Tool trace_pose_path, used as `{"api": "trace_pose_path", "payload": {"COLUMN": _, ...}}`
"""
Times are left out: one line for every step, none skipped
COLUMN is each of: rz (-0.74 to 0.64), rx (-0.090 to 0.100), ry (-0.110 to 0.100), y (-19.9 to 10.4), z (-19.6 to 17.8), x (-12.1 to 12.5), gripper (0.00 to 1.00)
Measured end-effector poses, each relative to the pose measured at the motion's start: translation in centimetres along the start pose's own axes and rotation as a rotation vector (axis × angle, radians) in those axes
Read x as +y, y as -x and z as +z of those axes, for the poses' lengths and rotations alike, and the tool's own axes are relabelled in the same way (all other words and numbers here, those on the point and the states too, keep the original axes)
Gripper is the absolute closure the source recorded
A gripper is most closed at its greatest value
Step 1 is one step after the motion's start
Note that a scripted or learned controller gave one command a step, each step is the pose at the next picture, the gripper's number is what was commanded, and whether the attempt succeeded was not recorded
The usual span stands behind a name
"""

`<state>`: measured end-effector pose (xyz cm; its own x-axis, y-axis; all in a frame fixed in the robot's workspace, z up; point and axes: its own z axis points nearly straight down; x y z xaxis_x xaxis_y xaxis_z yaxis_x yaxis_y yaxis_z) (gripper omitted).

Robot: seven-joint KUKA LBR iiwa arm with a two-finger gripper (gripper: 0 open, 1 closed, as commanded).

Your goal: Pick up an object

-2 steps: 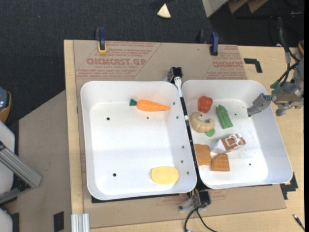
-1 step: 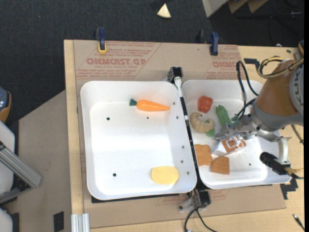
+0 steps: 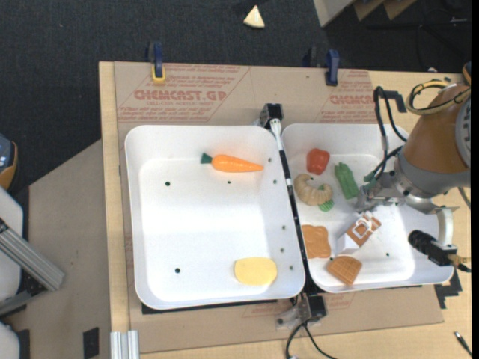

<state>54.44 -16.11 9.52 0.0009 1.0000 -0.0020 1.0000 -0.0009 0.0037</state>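
The pincer (image 3: pixel 370 199) hangs low over the right bin (image 3: pixel 389 277), below the grey and orange arm (image 3: pixel 438 149). Whether it is wide or narrow cannot be told from this slant, and no object is seen held in it.

Just below the pincer, close but possibly not touching, lies one small flat square tile (image 3: pixel 363 230), brown with a white frame pattern. Just to the view's left of the pincer sits one ridged green stick (image 3: pixel 346 180), matte and elongated. Further left and a little up is one glossy red lump (image 3: pixel 318 160), rounded. Left of the pincer at about its own height lies one pale beige curled piece (image 3: pixel 311 189), ring-like, with a tiny green bit at its lower edge. Below and left lie one flat orange-brown slab (image 3: pixel 316 241) with rounded corners and one tan wedge (image 3: pixel 345 269) with a gridded surface.

That makes six objects in the right bin.

Well to the left of the pincer, in the left bin (image 3: pixel 135 200), are two things: one smooth orange carrot (image 3: pixel 236 164), tapered with a green end, and far below it one plain yellow oval disc (image 3: pixel 255 271).

Both bins are smooth white plastic with rounded corners. They rest on a brown cardboard sheet (image 3: pixel 187 88) printed in red, held by two blue clamps (image 3: pixel 156 57) along its far edge.
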Motion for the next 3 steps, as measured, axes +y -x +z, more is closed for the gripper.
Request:
{"api": "trace_pose_path", "payload": {"rz": -0.001, "rx": -0.005, "ry": 0.01, "y": 3.2, "z": -12.5, "x": 2.7, "gripper": 1.0}}
{"api": "trace_pose_path", "payload": {"rz": -0.003, "rx": 0.006, "ry": -0.012, "y": -1.6, "z": -7.6, "x": -1.5, "gripper": 1.0}}
{"api": "trace_pose_path", "payload": {"rz": -0.004, "rx": 0.007, "ry": -0.011, "y": -7.1, "z": -7.2, "x": -6.8, "gripper": 1.0}}
